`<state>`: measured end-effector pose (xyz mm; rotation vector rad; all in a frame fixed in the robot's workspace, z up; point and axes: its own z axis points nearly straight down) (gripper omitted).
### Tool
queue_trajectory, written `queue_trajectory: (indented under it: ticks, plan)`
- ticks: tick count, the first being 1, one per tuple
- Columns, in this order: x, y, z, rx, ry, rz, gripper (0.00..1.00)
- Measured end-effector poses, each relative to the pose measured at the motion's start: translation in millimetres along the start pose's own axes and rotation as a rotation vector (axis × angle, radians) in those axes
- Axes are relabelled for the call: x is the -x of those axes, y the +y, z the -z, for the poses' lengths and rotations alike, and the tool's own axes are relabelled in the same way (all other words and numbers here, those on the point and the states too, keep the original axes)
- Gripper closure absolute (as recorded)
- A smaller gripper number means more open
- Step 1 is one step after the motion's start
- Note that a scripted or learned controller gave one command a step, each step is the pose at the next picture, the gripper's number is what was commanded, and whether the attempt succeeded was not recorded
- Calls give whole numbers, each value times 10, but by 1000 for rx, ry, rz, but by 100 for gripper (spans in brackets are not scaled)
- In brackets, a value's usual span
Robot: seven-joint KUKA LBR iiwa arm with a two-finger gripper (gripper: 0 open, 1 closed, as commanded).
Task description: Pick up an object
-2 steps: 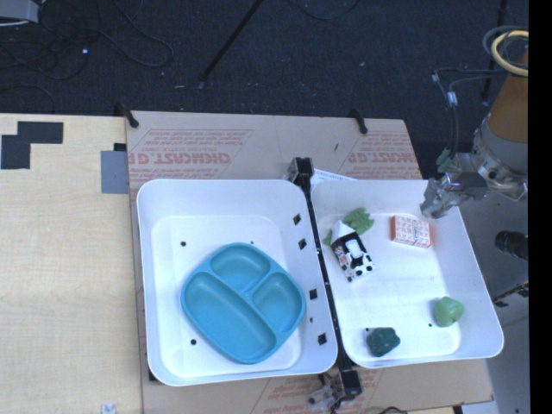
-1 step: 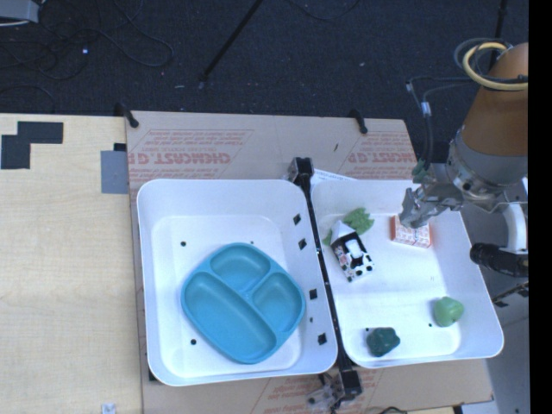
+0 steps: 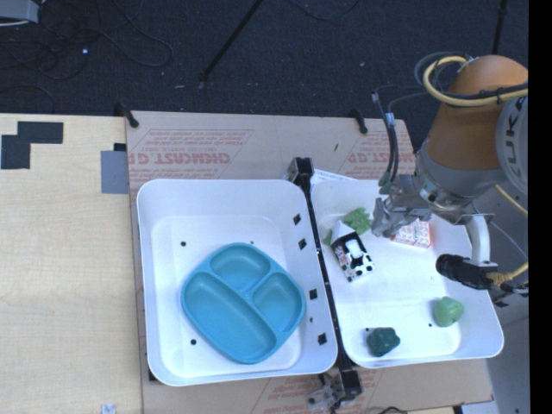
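Observation:
My gripper (image 3: 391,221) hangs over the back part of the right bin (image 3: 483,343), reaching in from the right. It sits between a green leafy object (image 3: 356,221) on its left and a red-and-white patterned packet (image 3: 414,234) on its right, which the wrist partly covers. A black-and-white object (image 3: 353,256) lies just in front of and to the left of the gripper. Nearer the front lie a dark green lump (image 3: 382,341) and a pale green lump (image 3: 448,310).
The left bin (image 3: 164,231) holds a blue divided plate (image 3: 243,301). A black clamp strip (image 3: 315,266) runs along the divider between the bins. A black cylindrical part (image 3: 464,271) juts out over the right bin's right side. Cardboard (image 3: 216,149) lies under both bins.

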<state>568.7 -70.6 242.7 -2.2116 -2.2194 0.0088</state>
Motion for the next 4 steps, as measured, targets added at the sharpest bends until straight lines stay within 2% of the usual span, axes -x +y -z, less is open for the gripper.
queue_trajectory:
  ticks: [2,3,4]
  plan:
    - [-924,-374,-206,-1,-1,1,100]
    - [-1423,-402,-157,2,-2,2,100]
    - [-1401,-401,-158,2,-3,-2,0]
